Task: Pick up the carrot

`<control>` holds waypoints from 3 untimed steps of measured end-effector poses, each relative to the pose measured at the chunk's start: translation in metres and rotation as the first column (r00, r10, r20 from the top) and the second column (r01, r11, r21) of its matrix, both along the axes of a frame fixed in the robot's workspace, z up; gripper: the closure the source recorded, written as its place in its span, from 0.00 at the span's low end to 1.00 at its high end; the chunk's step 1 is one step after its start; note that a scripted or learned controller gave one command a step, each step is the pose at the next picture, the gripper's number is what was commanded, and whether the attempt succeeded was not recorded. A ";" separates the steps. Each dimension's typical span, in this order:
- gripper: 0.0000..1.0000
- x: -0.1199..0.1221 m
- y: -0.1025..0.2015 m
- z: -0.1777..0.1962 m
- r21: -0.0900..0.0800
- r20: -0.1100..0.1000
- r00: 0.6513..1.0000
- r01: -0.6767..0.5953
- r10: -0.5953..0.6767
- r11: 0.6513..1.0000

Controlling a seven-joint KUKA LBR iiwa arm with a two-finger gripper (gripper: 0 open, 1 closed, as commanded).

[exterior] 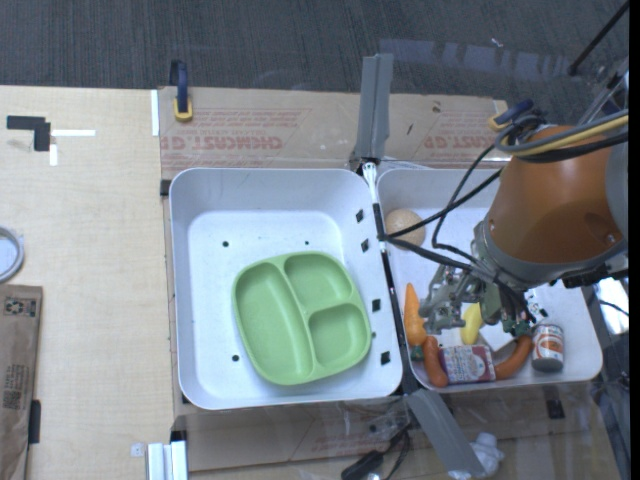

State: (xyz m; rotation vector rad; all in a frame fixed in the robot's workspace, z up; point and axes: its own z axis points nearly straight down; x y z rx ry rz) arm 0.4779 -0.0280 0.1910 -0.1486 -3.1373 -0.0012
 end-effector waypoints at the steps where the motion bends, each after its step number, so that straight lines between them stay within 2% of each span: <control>1: 1.00 0.001 0.000 0.009 0.001 0.002 1.000 0.003 -0.003 1.000; 2: 1.00 0.010 0.053 0.019 0.000 0.004 0.855 -0.519 0.519 0.855; 3: 1.00 0.073 0.051 0.000 0.000 0.004 0.503 -0.864 0.864 0.503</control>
